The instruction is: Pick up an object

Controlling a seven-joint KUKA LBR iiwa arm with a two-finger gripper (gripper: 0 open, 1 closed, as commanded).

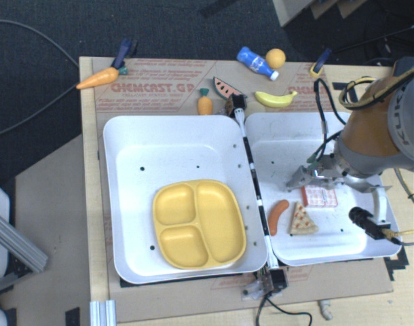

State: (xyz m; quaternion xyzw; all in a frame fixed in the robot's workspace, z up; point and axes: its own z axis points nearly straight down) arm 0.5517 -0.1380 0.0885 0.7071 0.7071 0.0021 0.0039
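Yellow divided plate [199,223] fills the near part of your left bin [125,141]. In the right bin [275,134], near its front edge, lie a sausage [277,216], a pizza slice [303,221] and a red-white packet [319,196]. The gripper [309,175] hovers just behind the packet; whether it is apart or together, you cannot tell. Banana [275,98] lies beyond the bins.

Two white bins [125,141]; one yellow tray [199,223]; one sausage [278,216]; two carrots [98,79].

Grey arm [380,131] reaches in from the right, tool [309,176] lowered
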